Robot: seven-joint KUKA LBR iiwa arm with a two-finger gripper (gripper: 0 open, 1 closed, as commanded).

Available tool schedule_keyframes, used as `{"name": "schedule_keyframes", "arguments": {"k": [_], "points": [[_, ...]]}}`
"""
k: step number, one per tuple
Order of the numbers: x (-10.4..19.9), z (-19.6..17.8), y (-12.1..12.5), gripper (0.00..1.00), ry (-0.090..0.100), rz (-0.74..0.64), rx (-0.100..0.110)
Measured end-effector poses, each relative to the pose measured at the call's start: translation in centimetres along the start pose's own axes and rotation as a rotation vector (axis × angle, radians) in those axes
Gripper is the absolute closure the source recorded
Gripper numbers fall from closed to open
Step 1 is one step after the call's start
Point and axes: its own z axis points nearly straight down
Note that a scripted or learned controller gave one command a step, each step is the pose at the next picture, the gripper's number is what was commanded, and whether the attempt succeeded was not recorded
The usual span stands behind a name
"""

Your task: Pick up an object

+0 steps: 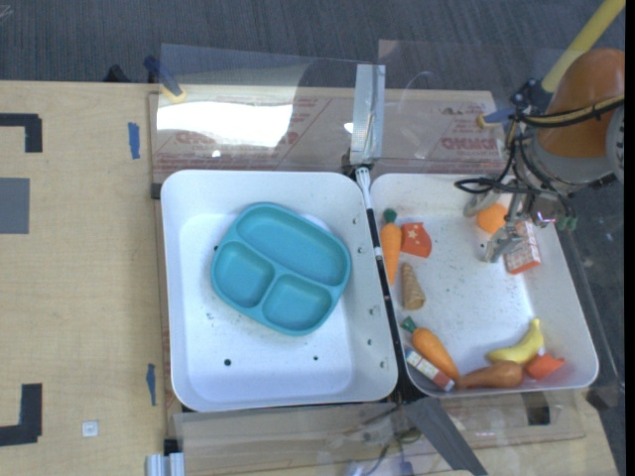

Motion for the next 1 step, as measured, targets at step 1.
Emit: {"name": "schedule_keyframes", "arguments": {"k": [1], "points": [[-0.5, -1.52, 0.02, 1.0, -0.021, -0.001, 0.006]]}}
